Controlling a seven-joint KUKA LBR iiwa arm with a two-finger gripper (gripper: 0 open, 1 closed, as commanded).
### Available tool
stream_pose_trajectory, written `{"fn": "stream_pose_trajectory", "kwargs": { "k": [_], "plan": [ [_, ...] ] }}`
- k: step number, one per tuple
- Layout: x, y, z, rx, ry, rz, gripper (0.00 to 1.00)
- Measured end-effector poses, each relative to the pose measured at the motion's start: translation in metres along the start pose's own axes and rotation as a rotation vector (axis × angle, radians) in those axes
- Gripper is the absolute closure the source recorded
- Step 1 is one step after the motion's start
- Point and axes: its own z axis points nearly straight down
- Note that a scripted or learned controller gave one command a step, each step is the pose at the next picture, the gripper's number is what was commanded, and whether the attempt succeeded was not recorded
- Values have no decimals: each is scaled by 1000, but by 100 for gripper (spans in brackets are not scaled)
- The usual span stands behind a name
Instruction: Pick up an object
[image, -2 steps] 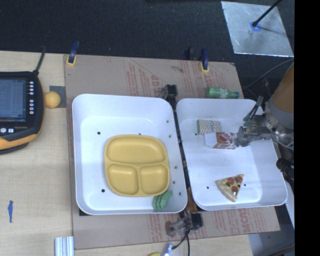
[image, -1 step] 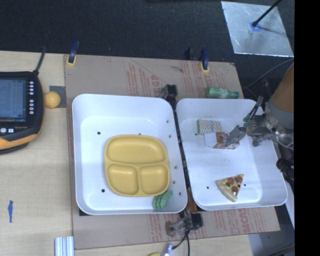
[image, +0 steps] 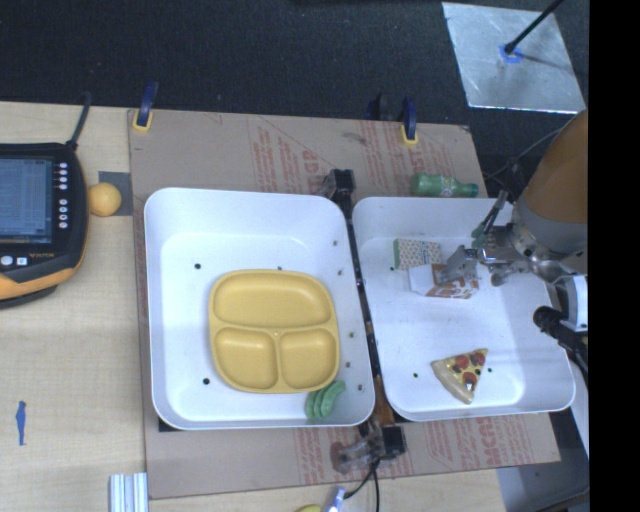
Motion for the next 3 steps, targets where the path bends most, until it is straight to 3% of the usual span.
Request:
{"fn": "stream_pose_trajectory", "kwargs": {
  "k": [1,2,3],
  "plan": [
    [3,13,43,-9,6,-3,0],
    [2,14,32,-11,5,-6,100],
    [33,4,-28,-1,2,2,100]
  ]
}}
